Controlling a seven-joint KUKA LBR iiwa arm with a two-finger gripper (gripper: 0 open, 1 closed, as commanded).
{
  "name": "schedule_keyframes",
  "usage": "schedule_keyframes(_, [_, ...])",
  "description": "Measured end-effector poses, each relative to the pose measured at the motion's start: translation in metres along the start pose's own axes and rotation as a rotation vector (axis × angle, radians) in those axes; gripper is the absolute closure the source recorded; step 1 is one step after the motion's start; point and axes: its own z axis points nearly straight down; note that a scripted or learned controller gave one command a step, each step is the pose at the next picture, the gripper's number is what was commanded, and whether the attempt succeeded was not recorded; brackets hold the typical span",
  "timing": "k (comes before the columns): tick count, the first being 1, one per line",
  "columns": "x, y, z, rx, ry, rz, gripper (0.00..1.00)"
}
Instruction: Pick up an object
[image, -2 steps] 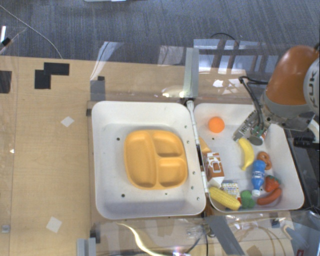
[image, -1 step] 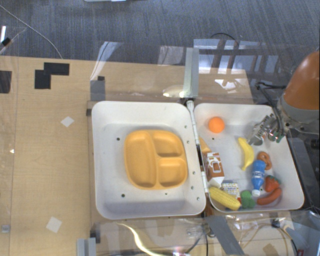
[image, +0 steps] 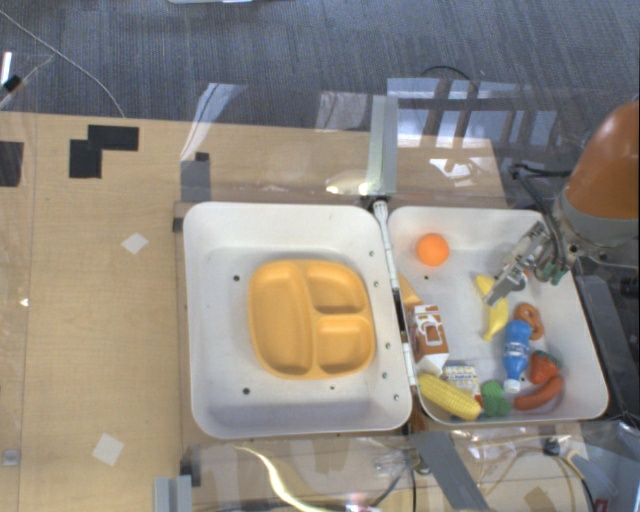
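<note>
The wooden surface (image: 100, 300) is carrying two bins; the tool (image: 512, 275), seemingly spread, is hovering above crowded toys and risking a glancing miss.

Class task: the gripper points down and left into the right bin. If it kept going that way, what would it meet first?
Probably the yellow banana just below the gripper; depth is hard to judge from above.

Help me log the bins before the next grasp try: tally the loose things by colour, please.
Yellow: 3 (divided tray, banana, corn cob)
Orange: 2 (ball, carton)
Blue: 1 (bottle)
Green: 1 (small green item)
Red: 1 (sausage-like piece)
Total: 8
A few small items by the bottle are too unclear to count.
</note>
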Motion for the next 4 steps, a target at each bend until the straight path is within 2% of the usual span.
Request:
schedule_keyframes(1, [-0.064, 0.006, 0.071, -0.002, -0.004, 0.019, 0.00])
schedule_keyframes(2, [-0.002, 0.067, 0.071, -0.004, 0.001, 0.115, 0.00])
schedule_keyframes(3, [-0.047, 0.052, 0.019, -0.003, -0.005, 0.167, 0.00])
schedule_keyframes(4, [-0.051, -0.007, 0.019, 0.001, -0.001, 0.247, 0.00])
